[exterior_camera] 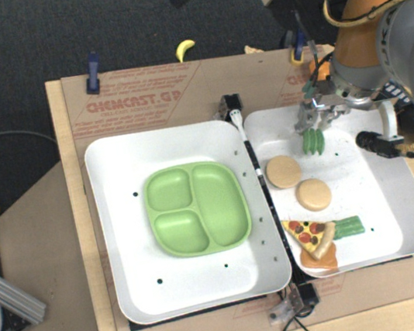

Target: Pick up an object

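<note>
A single camera sits fixed above the bench (139,86) and looks down at a slant, so the far edge of the brown board lies toward the top of the picture and the near edge toward the bottom. It stands far enough back to take in both white bins whole: the left bin (134,291) sits around the middle of the view, the right bin (405,222) toward the right side. Dark floor (7,53) shows beyond the bench at the top and left. The arm (382,13) enters from the upper right corner.
</note>
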Robot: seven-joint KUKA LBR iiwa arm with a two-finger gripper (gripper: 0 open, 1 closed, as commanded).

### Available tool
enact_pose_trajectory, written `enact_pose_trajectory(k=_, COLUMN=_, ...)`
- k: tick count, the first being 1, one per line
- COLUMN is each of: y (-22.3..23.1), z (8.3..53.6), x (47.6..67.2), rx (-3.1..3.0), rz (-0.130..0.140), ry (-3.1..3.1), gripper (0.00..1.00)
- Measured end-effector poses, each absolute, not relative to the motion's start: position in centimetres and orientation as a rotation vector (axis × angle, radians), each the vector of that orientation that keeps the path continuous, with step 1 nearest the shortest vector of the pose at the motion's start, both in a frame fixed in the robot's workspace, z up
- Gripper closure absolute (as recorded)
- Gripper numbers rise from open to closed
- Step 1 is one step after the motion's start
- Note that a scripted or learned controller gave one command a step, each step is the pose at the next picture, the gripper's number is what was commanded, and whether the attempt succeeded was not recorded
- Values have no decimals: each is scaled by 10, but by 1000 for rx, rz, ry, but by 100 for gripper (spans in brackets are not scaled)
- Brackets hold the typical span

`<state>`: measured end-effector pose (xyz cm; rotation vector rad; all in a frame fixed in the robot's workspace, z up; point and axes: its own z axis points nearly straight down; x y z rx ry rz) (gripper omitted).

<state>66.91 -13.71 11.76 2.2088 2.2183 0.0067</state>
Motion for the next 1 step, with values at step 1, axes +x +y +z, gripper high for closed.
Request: enact_pose_trajectory(k=1, y=-137, z=128, x=670, rx=2206, rz=8, ry=2217, gripper=100)
